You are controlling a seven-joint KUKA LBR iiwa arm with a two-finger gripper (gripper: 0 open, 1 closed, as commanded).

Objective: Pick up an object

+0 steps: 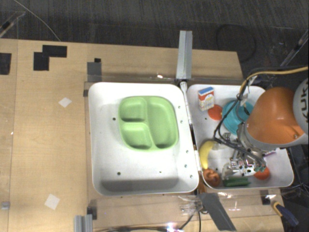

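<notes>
Green block [236,181] lies flat near the front edge of the right bin [285,178], and we judge it the likely target: the gripper [240,167] hangs just above it (small and dark green, partly hidden by the tool). We read this as the approach step. Whether the tool is open we cannot tell. Next we need a descent and a firm close.

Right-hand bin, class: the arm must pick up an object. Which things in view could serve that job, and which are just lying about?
For the job:
gripper
yellow fruit
small white carton
green block
small red ball
teal object

Lying about:
green divided tray
left bin
</notes>
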